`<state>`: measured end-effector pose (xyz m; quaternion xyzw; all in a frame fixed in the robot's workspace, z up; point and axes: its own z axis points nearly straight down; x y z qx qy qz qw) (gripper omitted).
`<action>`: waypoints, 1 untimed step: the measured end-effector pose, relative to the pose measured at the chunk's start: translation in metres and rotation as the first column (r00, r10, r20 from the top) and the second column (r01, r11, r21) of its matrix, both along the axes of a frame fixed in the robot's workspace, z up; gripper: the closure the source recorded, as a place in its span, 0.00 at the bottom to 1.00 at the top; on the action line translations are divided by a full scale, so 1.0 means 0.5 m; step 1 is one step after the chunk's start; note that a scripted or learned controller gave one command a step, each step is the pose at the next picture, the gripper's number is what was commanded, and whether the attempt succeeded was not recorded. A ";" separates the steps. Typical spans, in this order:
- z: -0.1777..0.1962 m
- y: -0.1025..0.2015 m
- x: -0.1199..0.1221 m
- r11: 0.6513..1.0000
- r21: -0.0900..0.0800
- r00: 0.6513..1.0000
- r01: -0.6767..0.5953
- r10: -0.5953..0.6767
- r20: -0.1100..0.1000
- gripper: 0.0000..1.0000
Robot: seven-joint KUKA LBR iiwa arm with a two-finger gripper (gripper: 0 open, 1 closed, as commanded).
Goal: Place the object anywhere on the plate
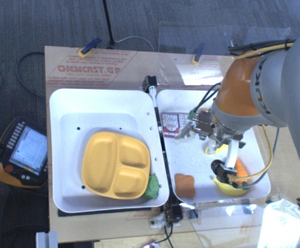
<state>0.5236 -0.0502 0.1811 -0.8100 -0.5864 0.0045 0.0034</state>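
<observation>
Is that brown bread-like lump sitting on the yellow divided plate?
No, the brown lump lies in the right white bin, while the yellow plate is in the left.

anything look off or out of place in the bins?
One thing: a green item is wedged under the front right corner of the yellow plate in the left bin, mostly hidden, so the plate may not sit flat. The brown object and the other items in the right bin look ordinary.
</observation>
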 end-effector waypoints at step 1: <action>0.217 0.130 -0.039 0.999 0.000 0.999 -0.047 0.047 0.018 0.00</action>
